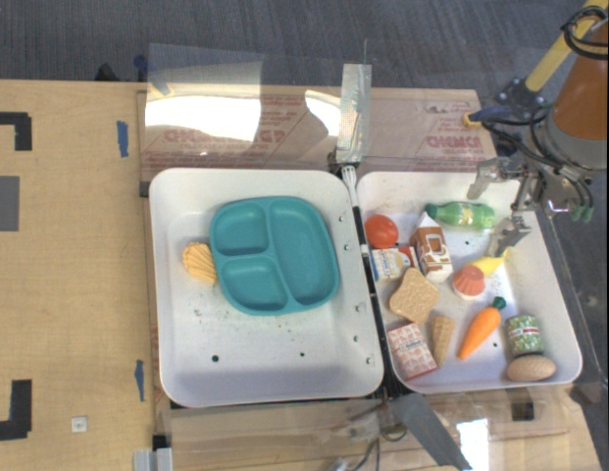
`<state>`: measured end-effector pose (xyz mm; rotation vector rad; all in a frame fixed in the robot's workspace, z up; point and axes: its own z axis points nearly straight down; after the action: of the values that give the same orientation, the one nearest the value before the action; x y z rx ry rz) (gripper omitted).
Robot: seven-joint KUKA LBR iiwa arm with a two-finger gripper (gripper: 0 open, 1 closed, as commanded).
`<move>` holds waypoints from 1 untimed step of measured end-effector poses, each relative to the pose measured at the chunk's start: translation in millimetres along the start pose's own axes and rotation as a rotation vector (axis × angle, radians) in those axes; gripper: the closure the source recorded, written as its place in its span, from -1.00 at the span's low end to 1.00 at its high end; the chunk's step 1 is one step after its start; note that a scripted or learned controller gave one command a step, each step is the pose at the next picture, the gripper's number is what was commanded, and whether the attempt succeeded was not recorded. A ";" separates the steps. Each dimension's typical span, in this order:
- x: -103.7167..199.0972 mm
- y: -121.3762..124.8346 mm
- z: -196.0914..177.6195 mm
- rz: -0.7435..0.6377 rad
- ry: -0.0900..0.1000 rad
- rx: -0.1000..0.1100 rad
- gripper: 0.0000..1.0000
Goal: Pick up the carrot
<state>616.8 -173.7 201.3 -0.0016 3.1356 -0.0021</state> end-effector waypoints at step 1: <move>88.0 -6.9 112.6 0.137 -0.002 -0.001 -1.00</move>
<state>529.5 -180.9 88.3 0.2128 3.1266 0.0000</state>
